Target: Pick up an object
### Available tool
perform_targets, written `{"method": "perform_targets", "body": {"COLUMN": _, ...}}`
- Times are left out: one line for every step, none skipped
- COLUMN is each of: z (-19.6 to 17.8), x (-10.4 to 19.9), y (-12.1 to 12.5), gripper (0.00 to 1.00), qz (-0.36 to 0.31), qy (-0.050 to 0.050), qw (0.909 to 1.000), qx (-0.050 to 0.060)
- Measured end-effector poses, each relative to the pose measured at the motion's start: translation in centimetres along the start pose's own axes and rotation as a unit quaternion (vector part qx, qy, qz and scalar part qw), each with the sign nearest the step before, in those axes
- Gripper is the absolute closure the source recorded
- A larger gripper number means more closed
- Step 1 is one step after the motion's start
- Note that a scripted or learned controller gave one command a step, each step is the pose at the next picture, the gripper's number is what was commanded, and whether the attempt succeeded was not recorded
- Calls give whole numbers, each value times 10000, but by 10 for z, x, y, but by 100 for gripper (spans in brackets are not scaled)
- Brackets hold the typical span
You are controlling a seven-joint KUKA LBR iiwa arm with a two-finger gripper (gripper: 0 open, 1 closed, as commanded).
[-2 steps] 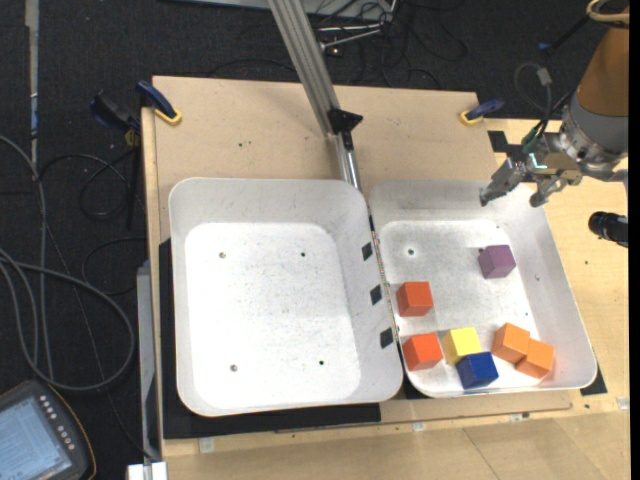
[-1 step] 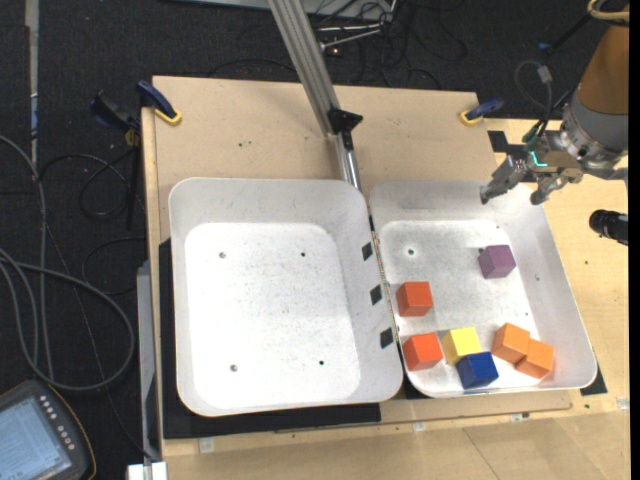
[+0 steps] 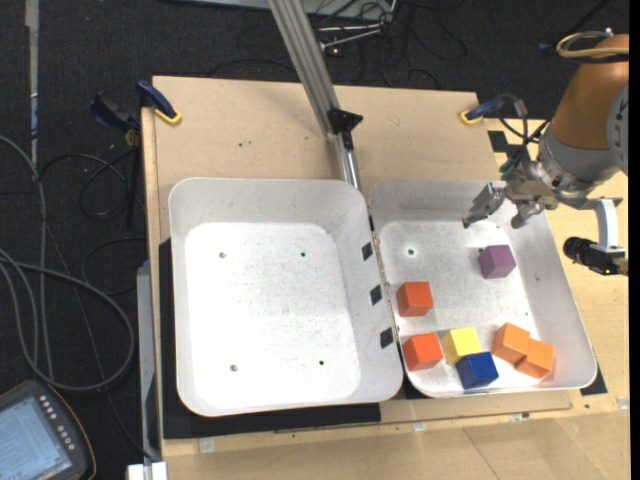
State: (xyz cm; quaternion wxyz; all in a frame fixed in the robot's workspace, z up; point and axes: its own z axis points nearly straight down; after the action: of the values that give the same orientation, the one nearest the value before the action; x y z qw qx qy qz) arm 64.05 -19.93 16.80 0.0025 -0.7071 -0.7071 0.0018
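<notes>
The arm (image 3: 590, 108) is cut off by the right edge, its base unseen.

I've got one fixed cam above the bench (image 3: 420, 133), slanted down, both bins (image 3: 190, 268) in frame

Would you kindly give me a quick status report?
Gripper open, holding nothing, above right bin. Purple cube nearest, just below it. Nothing between them.

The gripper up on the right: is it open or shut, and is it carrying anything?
Open and carrying nothing: the gripper has its two fingers spread apart above the right white bin, with bare gap between them.
</notes>
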Motion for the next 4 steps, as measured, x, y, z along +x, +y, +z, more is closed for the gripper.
{"method": "perform_targets", "body": {"z": 53, "x": -7, "y": -8, "gripper": 0, "qz": 7, "qy": -2, "qw": 10000, "qx": -3}}
{"method": "perform_targets", "body": {"z": 74, "x": -7, "y": -8, "gripper": 0, "qz": 2, "qy": -5, "qw": 10000, "qx": -19}}
{"method": "perform_targets", "body": {"z": 62, "x": -7, "y": -6, "gripper": 100, "qz": -1, "qy": -11, "qw": 10000, "qx": -44}}
{"method": "perform_targets", "body": {"z": 9, "x": -8, "y": 5, "gripper": 100, "qz": -14, "qy": -18, "qw": 10000, "qx": -70}}
